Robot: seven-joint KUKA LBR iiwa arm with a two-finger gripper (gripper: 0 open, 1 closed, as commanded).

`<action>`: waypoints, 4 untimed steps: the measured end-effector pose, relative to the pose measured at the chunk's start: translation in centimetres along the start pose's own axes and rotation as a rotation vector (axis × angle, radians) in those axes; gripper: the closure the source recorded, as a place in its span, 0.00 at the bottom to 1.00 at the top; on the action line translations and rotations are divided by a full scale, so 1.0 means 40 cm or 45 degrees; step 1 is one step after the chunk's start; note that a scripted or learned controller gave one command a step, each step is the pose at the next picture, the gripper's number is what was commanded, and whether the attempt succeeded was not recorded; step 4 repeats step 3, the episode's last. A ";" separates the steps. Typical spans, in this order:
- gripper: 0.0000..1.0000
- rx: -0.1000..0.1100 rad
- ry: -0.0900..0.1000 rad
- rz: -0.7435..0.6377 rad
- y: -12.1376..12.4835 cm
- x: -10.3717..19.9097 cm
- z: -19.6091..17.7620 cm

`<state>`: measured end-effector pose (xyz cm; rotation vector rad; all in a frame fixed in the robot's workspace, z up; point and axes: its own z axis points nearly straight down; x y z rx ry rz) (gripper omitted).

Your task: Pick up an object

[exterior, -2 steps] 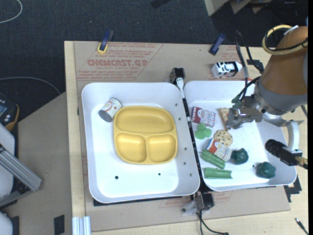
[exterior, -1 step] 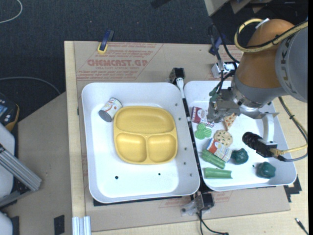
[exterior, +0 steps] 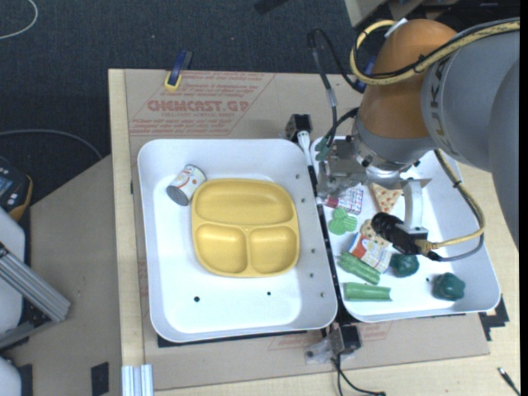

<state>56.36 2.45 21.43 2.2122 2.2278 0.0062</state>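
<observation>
My gripper (exterior: 338, 181) hangs low over the far left part of the right bin (exterior: 470, 246), close to the wall between the bins. Just right of it lies a small pink and white patterned packet (exterior: 354, 199), and a toy pizza slice (exterior: 385, 196) sits beyond that. A light green round piece (exterior: 342, 221) lies just in front of the gripper. Nearer the front are a red and white carton (exterior: 374, 252), a green pod (exterior: 363, 268) and a green stick (exterior: 366, 292). Nothing is visibly held.
Two dark green lumps (exterior: 404, 264) (exterior: 448, 285) lie at the right bin's front right. The left bin (exterior: 161, 246) holds a yellow divided plate (exterior: 244, 225) and a small tipped can (exterior: 185, 184). The arm's bulk covers the right bin's far side.
</observation>
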 end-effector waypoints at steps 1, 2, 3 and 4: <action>1.00 -0.002 -0.002 0.004 0.078 0.080 -0.048; 1.00 0.007 -0.002 0.009 0.066 0.069 -0.050; 1.00 0.011 -0.002 0.010 0.045 0.071 -0.047; 1.00 0.011 -0.002 0.010 0.045 0.071 -0.047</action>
